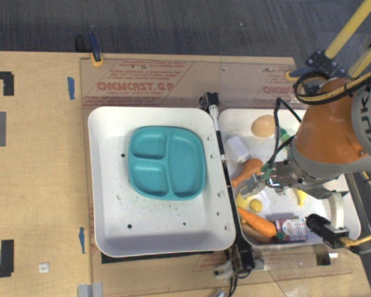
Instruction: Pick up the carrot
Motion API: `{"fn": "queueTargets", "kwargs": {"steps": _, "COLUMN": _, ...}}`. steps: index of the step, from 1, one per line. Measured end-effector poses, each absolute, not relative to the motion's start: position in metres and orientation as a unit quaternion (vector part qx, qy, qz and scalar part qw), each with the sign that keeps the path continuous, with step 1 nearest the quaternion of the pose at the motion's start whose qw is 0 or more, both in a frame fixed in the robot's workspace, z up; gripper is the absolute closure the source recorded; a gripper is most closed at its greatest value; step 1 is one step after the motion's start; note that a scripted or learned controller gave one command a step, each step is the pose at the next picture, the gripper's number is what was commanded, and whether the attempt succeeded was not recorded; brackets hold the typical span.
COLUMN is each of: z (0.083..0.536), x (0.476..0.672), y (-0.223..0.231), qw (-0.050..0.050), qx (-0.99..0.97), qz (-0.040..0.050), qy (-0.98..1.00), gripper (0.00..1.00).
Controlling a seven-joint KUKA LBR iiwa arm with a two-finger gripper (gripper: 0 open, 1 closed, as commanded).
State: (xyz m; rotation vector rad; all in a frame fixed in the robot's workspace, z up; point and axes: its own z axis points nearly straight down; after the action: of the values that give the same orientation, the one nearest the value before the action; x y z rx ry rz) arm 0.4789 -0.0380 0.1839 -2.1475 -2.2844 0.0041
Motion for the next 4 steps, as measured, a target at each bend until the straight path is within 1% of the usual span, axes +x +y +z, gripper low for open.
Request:
{"fn": "queueTargets", "kwargs": {"steps": 2, "z": 0.184, "x": 0.479, "y": -0.038, "qw": 0.003, "qx": -0.685, "qz": 0.0013, "qy": -0.729, "gripper": 0.00}}
{"fn": "queueTargets", "kwargs": {"steps": 3, "z": 0.104, "x": 0.481, "y": -0.109, "qw": 0.000, "qx": -0.734, "qz": -0.0010, "qy": -0.679, "gripper": 0.00}}
{"fn": "queueTargets", "kwargs": {"steps": 4, "z": 0.187, "x": 0.595, "y": -0.071, "qw": -0.002, "qx": -0.836, "qz": -0.0026, "qy": -0.549, "gripper": 0.00}}
